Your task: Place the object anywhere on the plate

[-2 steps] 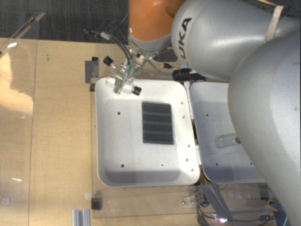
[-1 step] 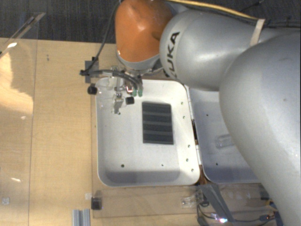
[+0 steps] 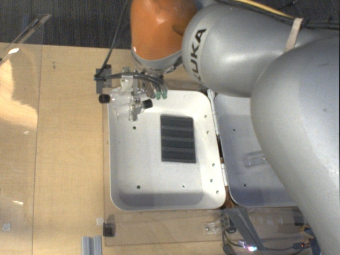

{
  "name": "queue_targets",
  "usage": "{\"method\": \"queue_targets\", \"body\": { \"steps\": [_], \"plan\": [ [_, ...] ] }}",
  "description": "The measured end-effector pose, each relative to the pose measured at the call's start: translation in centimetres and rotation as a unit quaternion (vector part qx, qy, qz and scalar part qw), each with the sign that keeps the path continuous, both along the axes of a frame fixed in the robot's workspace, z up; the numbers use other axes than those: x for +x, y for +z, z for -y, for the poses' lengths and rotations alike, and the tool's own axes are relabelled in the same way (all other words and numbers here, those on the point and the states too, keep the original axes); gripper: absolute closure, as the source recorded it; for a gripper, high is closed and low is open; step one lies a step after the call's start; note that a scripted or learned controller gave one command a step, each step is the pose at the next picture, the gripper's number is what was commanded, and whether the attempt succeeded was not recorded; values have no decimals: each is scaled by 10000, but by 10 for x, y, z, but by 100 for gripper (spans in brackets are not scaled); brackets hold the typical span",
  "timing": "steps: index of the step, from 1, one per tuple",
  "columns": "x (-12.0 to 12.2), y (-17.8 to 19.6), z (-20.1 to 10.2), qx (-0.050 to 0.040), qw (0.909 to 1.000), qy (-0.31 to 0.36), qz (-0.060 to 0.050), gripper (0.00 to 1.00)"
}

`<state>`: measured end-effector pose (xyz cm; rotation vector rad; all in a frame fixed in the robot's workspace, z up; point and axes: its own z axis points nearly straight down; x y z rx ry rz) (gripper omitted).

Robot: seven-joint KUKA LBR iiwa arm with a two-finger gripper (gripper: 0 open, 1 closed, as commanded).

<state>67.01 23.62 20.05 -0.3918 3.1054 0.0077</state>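
Camera view shows the gripper [image 3: 133,97] over the left bin's [image 3: 122,190] far corner, its grip impossible to tell, with the dark ridged plate [image 3: 177,138] just below and right.

My plate [image 3: 178,138] is a dark, ribbed rectangle lying flat near the middle of the left white bin [image 3: 125,187], long side running twelve to six. A clear, tube-like object [image 3: 254,159] lies on its side at three o'clock from it, in the right bin [image 3: 234,142].
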Motion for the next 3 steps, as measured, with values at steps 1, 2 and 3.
{"method": "queue_targets", "body": {
  "steps": [1, 2, 3],
  "plan": [
    [0, 87, 0, 1, 9999, 126, 12, 100],
    [0, 53, 4, -23, 9632, 2688, 6, 100],
    [0, 121, 6, -37, 9071, 4208, 35, 100]
  ]
}}
